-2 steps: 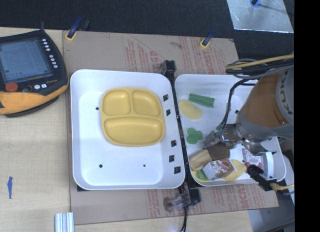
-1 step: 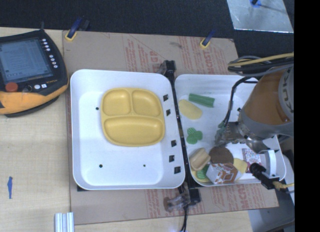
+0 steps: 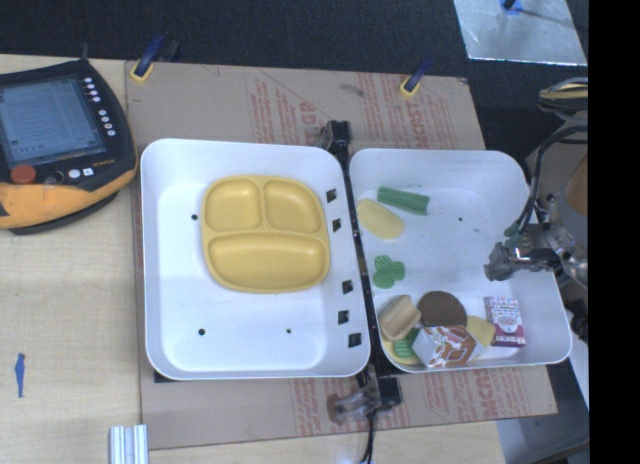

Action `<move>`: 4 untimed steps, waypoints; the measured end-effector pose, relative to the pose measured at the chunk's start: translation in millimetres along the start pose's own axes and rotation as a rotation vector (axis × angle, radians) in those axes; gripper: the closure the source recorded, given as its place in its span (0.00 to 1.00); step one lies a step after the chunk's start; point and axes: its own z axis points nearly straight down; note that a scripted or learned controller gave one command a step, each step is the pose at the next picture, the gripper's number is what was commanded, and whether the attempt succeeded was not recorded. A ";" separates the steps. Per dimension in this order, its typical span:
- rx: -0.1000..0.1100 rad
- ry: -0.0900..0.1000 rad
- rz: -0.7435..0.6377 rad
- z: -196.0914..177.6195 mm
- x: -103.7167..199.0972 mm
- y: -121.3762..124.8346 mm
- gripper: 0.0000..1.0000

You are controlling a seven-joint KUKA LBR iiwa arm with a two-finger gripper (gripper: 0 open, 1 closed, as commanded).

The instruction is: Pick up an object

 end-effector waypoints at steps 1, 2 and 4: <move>-0.001 0.000 -0.004 -84.3 -19.9 8.9 1.00; -0.007 -0.003 -0.005 -195.3 -49.1 2.3 1.00; 0.012 0.007 -0.015 -7.7 125.1 0.7 1.00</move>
